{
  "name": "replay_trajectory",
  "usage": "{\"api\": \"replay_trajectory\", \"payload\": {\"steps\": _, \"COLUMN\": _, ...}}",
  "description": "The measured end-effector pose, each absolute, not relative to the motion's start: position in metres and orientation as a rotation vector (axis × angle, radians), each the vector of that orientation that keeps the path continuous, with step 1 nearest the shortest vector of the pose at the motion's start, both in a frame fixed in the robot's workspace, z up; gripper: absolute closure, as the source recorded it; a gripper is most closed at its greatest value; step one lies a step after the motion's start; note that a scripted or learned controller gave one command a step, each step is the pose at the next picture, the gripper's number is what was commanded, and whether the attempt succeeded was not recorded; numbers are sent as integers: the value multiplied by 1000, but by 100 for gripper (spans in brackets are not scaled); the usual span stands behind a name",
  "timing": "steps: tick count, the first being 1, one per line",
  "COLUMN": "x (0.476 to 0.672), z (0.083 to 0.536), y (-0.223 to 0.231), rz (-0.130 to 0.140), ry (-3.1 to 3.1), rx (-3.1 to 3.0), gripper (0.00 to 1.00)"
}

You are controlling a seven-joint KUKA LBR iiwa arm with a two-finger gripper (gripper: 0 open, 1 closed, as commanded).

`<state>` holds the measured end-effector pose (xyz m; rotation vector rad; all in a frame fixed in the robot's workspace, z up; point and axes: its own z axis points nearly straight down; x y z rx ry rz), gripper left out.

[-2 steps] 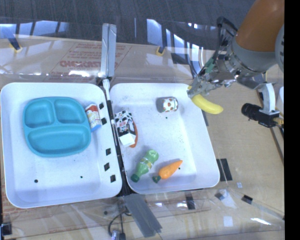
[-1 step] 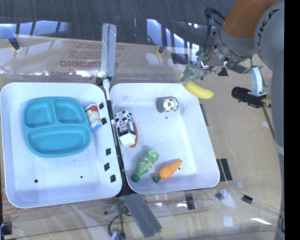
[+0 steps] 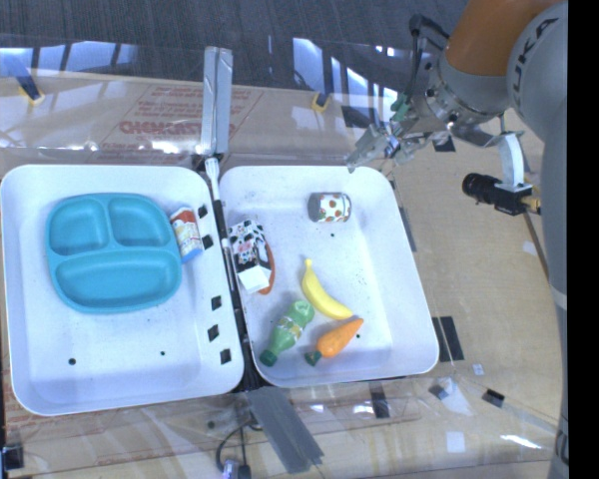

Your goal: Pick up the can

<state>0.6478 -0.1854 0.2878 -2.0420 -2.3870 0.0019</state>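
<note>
The can (image 3: 329, 208), a short metal cylinder with a red-and-white printed label, lies on its side in the upper middle of the frame, inside the right white bin (image 3: 411, 297) near that bin's far wall, well apart from everything else in it.

In the camera view, the tool (image 3: 381, 148) hangs at the upper right of the frame, over the surface (image 3: 469, 277) just beyond the right bin's far corner, near the can but not above it. It has hold of nothing; how far its fingers are spread I cannot tell, as they are small and blurred against the clutter behind.

Judging from here, the main risk is the can's pose: being round and on its side, it could roll away if the tool closes off-centre. It also sits close to the bin wall, so a descent from that side might strike the rim.

Counted: two white bins; one can; one yellow banana (image 3: 322, 292); one orange carrot (image 3: 337, 338); one green bottle (image 3: 286, 332); one black-and-white carton (image 3: 248, 250); in the left white bin (image 3: 20, 297), one blue divided plate (image 3: 113, 251) and one small red-and-white cup (image 3: 187, 234) beside it.
</note>
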Motion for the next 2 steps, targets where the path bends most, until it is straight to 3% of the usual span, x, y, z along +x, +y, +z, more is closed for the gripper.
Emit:
{"api": "replay_trajectory", "payload": {"steps": 1, "x": 657, "z": 319, "y": -177, "rz": 2, "ry": -2297, "rx": -2144, "gripper": 0}}
{"api": "replay_trajectory", "payload": {"steps": 2, "x": 652, "z": 226, "y": -182, "rz": 4, "ry": -2321, "rx": -2114, "gripper": 0}}
